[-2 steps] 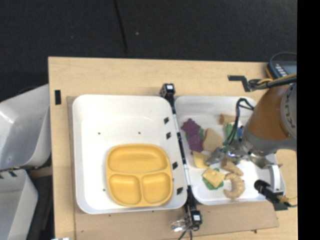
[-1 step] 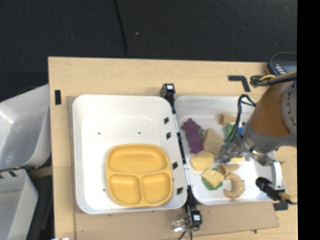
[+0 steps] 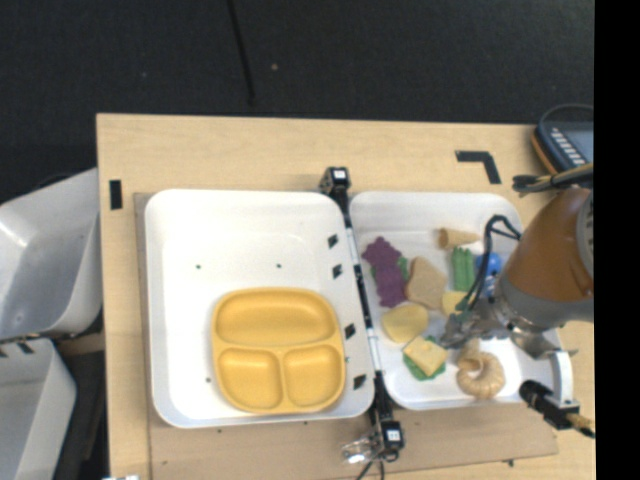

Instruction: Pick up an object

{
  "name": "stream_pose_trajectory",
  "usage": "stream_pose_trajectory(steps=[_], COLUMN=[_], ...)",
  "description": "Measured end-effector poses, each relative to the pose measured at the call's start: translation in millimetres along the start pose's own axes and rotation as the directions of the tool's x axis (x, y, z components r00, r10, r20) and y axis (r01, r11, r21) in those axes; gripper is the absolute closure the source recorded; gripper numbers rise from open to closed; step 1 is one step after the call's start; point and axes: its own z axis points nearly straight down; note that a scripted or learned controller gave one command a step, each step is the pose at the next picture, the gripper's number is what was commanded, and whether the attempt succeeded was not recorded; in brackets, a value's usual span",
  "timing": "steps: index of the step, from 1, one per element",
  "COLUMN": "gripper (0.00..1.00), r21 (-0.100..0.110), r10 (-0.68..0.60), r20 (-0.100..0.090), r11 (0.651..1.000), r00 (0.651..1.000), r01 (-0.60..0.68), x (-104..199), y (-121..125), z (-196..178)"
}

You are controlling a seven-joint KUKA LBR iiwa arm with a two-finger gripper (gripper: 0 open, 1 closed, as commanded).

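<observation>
My pincer [image 3: 462,326] is low in the right bin [image 3: 400,208], over the toy food. I cannot tell how it stands. A yellow piece [image 3: 406,322] lies just left of it, a croissant [image 3: 481,373] near it.

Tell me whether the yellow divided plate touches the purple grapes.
Apart. The camera view shows the yellow divided plate lying in the left bin and the purple grapes in the right bin, with the bins' rims between them.

My own wrist [image 3: 548,268] hides my fingertips and part of the right bin [image 3: 420,208]; the frame's edge crops my arm.
</observation>
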Motion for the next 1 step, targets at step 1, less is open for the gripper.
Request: stream_pose_trajectory(steps=[1], gripper=[1.0], r21=[-0.013], r10=[-0.013], r20=[-0.003], r11=[1.0], r00=[1.0], r01=[0.013], x=[86.9], y=[4.4], z=[-106.5])
